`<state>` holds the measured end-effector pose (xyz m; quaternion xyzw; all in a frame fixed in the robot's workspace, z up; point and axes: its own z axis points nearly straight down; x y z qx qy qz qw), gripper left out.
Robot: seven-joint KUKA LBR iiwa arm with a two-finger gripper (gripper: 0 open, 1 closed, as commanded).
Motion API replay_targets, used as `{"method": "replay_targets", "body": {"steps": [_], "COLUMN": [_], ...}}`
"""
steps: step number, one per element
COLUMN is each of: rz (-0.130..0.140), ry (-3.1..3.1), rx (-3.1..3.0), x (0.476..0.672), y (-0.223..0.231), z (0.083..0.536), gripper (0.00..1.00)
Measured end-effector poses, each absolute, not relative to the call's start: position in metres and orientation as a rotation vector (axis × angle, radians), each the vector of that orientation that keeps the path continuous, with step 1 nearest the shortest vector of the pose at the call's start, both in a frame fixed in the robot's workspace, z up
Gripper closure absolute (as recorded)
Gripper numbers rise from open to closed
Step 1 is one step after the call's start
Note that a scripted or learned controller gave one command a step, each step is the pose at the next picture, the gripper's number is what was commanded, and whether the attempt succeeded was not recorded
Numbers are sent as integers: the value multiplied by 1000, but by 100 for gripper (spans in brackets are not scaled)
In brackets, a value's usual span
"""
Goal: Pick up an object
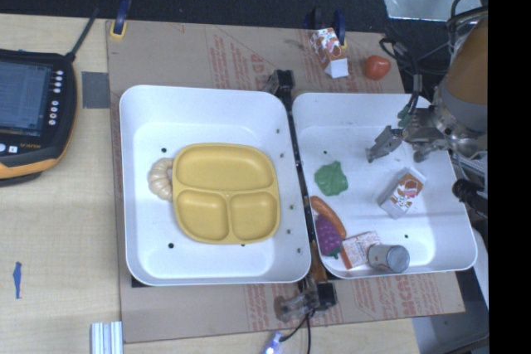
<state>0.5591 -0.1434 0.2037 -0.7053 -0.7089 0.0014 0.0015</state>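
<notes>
Two fingers of gripper (401, 142) spread apart, nothing between them, hovering over right bin (431, 253), above small carton (401, 192). Green lump (331, 177) left of carton, apart from gripper.

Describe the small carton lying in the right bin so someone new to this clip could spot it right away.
Start at the right white bin, the one without the yellow divided plate. Near its right wall, below the gripper, lies a small carton. It is boxy, white-grey with a red-orange print, unlike the green lump or the grey can.
</notes>
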Motion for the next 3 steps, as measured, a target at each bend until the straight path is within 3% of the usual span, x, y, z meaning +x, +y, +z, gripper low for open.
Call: {"method": "replay_targets", "body": {"steps": [1,2,3], "rz": [8,6,1], "ry": [-2224,-2226,-2226], "rx": [-2214,-2213,-2216], "x": [556,604,657], "y": [-204,-209,-186], "z": [156,115,155], "gripper": [0,0,0]}}
